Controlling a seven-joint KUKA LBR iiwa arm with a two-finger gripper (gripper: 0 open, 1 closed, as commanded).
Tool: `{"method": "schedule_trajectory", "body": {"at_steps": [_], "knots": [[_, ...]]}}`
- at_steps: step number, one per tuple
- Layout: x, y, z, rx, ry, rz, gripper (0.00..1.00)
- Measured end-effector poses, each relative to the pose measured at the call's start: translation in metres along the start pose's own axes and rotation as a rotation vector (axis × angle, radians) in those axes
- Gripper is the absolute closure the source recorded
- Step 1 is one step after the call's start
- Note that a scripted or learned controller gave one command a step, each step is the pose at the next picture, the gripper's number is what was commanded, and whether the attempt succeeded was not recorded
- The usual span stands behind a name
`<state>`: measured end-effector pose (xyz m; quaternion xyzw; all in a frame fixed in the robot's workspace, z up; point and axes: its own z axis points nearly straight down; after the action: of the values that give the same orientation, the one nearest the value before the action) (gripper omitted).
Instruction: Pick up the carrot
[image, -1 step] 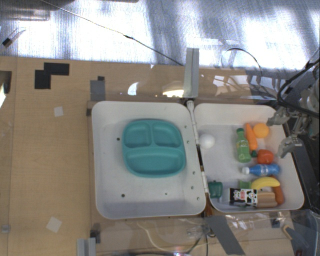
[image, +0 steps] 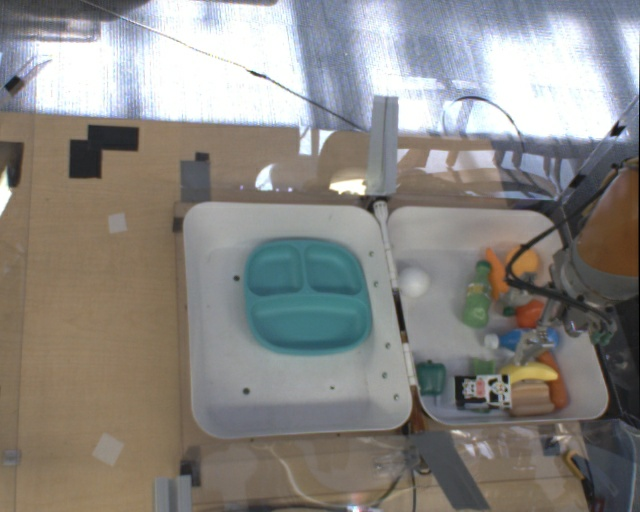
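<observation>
The carrot (image: 497, 277), orange with a green top, lies in the right bin (image: 440, 240) between a green bottle (image: 477, 300) and a yellow fruit (image: 523, 263). My gripper (image: 545, 335) hangs low over the right side of this bin, below and to the right of the carrot. It is above a red item (image: 530, 312) and a blue item (image: 514, 341). The carrot is apart from the gripper. The arm's wrist (image: 605, 245) with its orange band covers the bin's right edge.
A banana (image: 531, 373), a black-and-white carton (image: 480, 391), a tan block (image: 531, 399) and an orange-red piece (image: 557, 388) crowd the right bin's front. A white ball (image: 414, 282) and a green cup (image: 431, 377) lie nearer the divider. A teal divided plate (image: 307, 296) sits in the left bin (image: 215, 330).
</observation>
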<state>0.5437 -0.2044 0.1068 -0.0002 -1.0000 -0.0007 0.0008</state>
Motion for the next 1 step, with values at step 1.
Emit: {"method": "schedule_trajectory", "body": {"at_steps": [1], "knots": [[0.0421, 0.0002, 0.0146, 0.010, -0.034, -0.136, 0.00]]}}
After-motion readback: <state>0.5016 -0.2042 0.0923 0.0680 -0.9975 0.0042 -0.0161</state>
